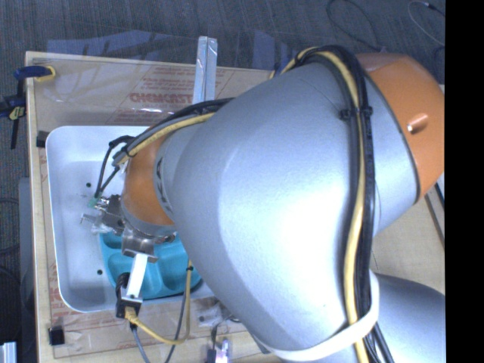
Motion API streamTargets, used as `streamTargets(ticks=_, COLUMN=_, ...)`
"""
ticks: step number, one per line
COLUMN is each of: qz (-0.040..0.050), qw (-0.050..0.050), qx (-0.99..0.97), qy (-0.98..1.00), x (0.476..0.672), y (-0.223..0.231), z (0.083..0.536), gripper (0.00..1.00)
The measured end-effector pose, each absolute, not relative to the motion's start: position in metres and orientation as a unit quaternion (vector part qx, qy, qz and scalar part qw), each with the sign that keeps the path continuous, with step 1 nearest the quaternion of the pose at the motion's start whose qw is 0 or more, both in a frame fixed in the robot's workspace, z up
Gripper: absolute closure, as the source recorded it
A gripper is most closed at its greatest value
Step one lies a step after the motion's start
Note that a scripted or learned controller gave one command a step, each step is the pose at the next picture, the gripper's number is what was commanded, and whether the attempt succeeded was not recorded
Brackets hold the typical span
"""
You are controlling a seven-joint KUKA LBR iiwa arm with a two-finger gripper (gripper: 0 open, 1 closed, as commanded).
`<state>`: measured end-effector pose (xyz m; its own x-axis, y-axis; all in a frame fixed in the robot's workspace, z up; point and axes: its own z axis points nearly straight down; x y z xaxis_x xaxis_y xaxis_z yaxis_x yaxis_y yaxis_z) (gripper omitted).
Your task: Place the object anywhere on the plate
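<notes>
A blue plate [162, 272] lies in the left white bin [64, 203], toward its near side, and the arm hides most of it. My gripper [102, 218] hangs low inside this bin, just above the plate's far left edge. The big grey arm and its orange wrist band cover the middle and right of the view. What lies under them is hidden.
A clear plastic sheet with red print [162, 89] lies behind the bin. An upright metal post [206, 70] stands at the back. A blue clamp [34, 72] grips the bench's far left corner. Bare white floor shows along the bin's left side.
</notes>
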<state>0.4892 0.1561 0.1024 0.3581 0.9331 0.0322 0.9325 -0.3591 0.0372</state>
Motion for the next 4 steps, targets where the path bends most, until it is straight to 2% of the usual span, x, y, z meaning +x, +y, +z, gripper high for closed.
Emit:
streamTargets(ticks=1, qz=-0.0015, qw=-0.002, qx=0.853, qy=0.521, x=0.476, y=0.111, z=0.244, gripper=0.0)
streamTargets(ticks=2, qz=-0.0061, qw=-0.004, qx=0.851, qy=0.526, x=0.475, y=0.113, z=0.252, gripper=1.0)
streamTargets(ticks=3, qz=-0.0037, qw=-0.002, qx=0.836, qy=0.549, x=0.502, y=0.109, z=0.192, gripper=1.0)
streamTargets(ticks=4, qz=-0.0028, qw=-0.002, qx=0.787, qy=0.617, x=0.476, y=0.113, z=0.206, gripper=1.0)
